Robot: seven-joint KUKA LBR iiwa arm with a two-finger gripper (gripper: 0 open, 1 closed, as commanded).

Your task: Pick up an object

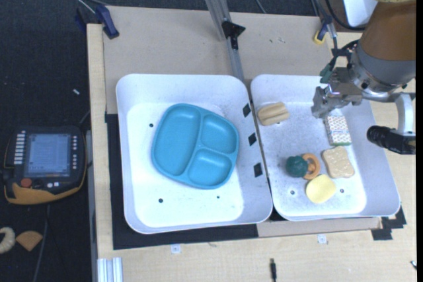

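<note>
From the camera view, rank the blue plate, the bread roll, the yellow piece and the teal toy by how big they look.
1. Blue plate, by far the largest.
2. Bread roll and yellow piece look about alike; I would not rank them.
3. Teal toy, slightly smaller, though the orange ring beside it hides part.

left bin (132, 142): divided plate (195, 145) | right bin (377, 198): bread roll (272, 113) behind, toys (320, 175) in front
</note>
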